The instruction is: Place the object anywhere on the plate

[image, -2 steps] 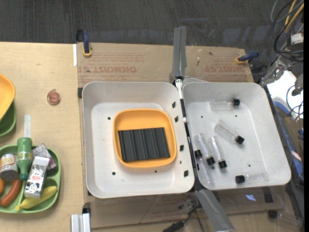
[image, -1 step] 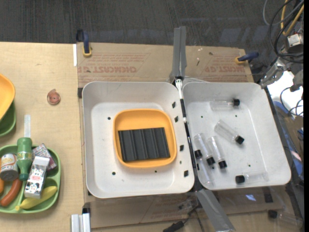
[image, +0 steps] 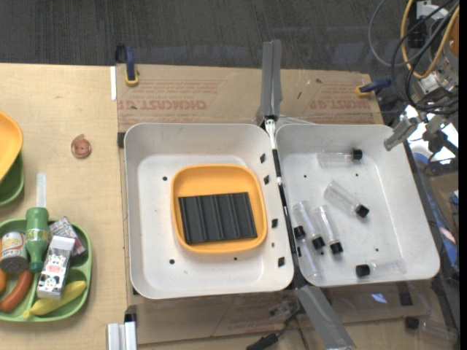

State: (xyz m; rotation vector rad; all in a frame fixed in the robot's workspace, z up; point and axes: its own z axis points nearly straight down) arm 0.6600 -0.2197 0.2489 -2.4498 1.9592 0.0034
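A yellow-orange plate (image: 213,177) lies in the middle of the left bin (image: 146,217). A dark grey ribbed rectangular block (image: 219,218) rests flat on it and covers most of its floor. Several clear vials with black caps lie in the right bin (image: 408,217): one near the far wall (image: 339,157), one in the middle (image: 345,197), a pair by the left wall (image: 316,227) and one at the front (image: 379,268). My gripper (image: 417,133) hangs over the right bin's far right corner, its two grey fingers apart with nothing between them, well clear of the vials and the plate.
A cardboard sheet (image: 190,97) lies under both bins. On the wooden bench to the left stand a green tray of toy food (image: 44,268), a yellow bowl (image: 7,148) and a small pink disc (image: 81,146). Cables hang at the upper right (image: 408,28).
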